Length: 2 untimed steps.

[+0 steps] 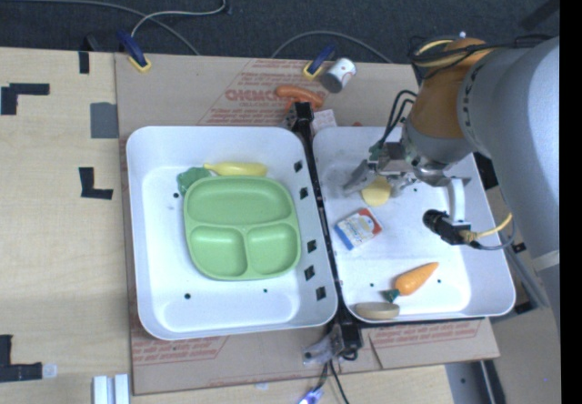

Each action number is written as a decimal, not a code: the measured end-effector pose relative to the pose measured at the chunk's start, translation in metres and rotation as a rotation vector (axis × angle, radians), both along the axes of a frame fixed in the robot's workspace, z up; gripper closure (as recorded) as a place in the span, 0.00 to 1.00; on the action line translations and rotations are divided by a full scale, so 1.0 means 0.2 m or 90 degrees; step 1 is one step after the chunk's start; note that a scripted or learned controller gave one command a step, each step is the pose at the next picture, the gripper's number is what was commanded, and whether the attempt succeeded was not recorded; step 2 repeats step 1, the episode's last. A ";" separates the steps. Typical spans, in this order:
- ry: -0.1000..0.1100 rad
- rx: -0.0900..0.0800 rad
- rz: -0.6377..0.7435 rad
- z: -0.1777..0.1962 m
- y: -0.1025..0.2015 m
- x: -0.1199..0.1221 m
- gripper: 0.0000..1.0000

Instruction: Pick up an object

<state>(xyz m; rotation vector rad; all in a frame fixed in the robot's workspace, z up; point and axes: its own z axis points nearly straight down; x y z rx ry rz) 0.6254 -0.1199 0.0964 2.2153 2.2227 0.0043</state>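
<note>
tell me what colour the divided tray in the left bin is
Light green divided tray, clearest in the camera view.

Left bin (150, 211): green divided plate (243, 227) takes up the middle, yellow piece (236, 169) and a dark green piece (189, 178) crowd its far edge; open floor along the near wall. Right bin (491, 297): arm (509, 120) covers the far right corner, hand (375, 176) sits low beside a pale yellow item (376, 194). Small packet (357, 229) mid-bin, carrot (416, 278) and a tan piece (376, 309) by the near wall. Free patch near right, past the carrot.
</note>
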 end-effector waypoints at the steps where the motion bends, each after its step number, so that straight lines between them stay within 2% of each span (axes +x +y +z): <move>1: 0.001 0.001 0.001 0.05 0.01 0.00 1.00; 2: 0.001 0.001 0.001 0.05 0.01 0.00 1.00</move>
